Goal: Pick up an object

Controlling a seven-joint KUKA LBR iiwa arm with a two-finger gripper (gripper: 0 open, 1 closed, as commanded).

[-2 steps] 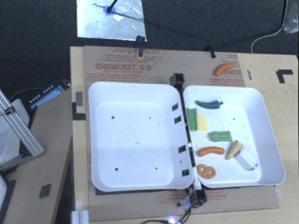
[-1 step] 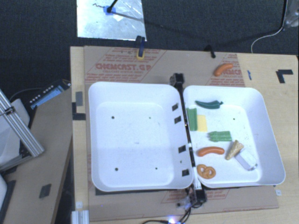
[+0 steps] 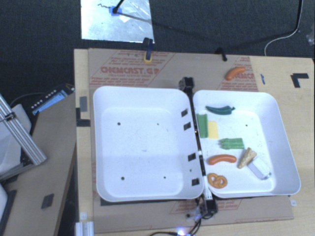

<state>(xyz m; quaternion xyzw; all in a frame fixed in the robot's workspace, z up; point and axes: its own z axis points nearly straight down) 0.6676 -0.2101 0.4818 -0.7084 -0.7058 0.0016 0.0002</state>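
Since the pickable things lie in the right bin [image 3: 275,107], on the side my arm enters from, I'd choose the orange sausage [image 3: 222,159], which is clear of its neighbours, and straddle its narrow width. Whether my pincer is apart or together, I cannot tell.

We see 2 bins side by side on the worktop [image 3: 123,63]: left bin [image 3: 142,144], right bin [image 3: 275,132]. In the right bin: pepper [image 3: 220,110] at back, block [image 3: 212,129] w/ a strip [image 3: 202,125] touching its left, sausage [image 3: 222,159] and pretzel [image 3: 217,181] toward front. Another sausage [image 3: 235,73] lies behind the bins.
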